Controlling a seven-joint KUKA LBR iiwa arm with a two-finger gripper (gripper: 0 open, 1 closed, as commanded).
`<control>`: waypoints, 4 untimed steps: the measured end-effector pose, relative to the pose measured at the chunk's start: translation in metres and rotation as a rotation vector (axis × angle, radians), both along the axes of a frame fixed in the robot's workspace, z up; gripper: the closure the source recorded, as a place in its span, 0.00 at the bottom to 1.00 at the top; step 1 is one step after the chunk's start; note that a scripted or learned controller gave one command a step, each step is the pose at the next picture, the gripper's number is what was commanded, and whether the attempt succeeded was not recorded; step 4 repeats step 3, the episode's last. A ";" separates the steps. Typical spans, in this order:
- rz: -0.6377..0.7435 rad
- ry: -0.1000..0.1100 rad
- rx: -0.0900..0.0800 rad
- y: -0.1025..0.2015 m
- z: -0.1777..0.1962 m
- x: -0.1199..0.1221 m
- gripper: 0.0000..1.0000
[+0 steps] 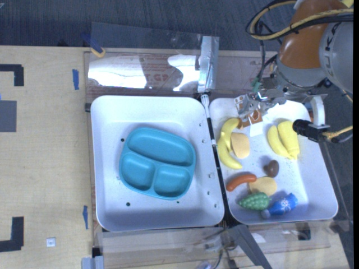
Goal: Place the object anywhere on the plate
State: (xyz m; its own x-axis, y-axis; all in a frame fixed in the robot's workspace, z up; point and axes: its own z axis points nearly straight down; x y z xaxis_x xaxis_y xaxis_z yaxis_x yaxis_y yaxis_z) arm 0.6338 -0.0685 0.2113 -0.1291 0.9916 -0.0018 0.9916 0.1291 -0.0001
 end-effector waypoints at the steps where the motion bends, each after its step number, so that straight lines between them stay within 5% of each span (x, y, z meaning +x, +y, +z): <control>1: 0.180 -0.004 -0.002 0.071 -0.025 -0.005 1.00; 2: 0.192 -0.001 0.006 0.201 0.030 -0.088 1.00; 3: 0.184 0.002 0.002 0.196 0.029 -0.088 0.00; 4: 0.184 0.002 0.002 0.196 0.029 -0.088 0.00</control>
